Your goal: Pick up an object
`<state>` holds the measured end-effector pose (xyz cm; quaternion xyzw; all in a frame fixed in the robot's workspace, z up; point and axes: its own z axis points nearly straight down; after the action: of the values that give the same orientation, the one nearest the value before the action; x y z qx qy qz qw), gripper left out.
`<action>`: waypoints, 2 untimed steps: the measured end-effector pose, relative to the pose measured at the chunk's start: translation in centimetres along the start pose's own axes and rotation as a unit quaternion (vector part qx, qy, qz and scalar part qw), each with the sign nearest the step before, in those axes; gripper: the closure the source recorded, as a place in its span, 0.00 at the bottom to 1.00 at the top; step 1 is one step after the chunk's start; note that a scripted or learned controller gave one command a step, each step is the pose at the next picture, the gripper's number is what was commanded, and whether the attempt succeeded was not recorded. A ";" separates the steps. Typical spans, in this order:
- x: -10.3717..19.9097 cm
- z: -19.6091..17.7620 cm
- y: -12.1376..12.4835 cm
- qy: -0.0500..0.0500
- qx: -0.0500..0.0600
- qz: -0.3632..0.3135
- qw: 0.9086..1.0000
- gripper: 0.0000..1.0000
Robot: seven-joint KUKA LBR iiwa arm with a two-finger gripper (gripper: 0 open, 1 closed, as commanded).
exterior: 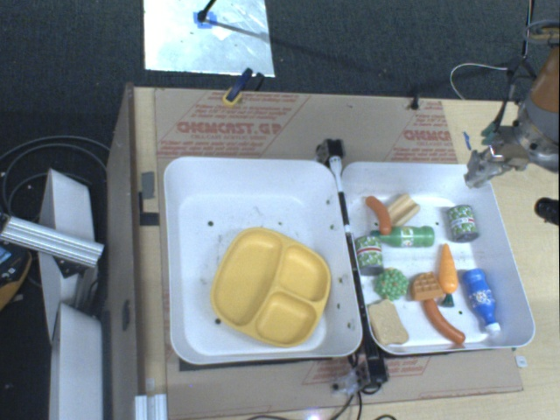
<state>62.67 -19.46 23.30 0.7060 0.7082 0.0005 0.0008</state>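
Objects are all sitting in the right bin [506, 234], well apart from the gripper [480, 170], which is hovering over that bin's far right corner with nothing between its fingers; can't tell how wide they're standing.

Counting the right bin: two cans, one [461, 222] nearest the gripper, the other [368, 253] by the divider; two sausages [377, 212] [443, 321]; one green bottle [408, 235]; one blue bottle [479, 297]; one carrot [447, 268]; one waffle [426, 285]; one green bumpy ball [391, 283]; two bread pieces [402, 207] [388, 321].

Left bin [188, 234] is holding one yellow divided tray [270, 284].

Both bins are resting on a cardboard-covered bench [262, 125]. Dark carpet [70, 51] is showing around it, with a shiny sheet [207, 24] beyond and cables [35, 169] at left.
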 end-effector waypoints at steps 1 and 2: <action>6.7 13.5 2.4 -0.001 -0.004 0.001 1.000 0.00; 10.2 8.4 4.3 0.000 -0.002 -0.001 1.000 0.00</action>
<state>66.99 -9.21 14.88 0.7051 0.7092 0.0019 0.0018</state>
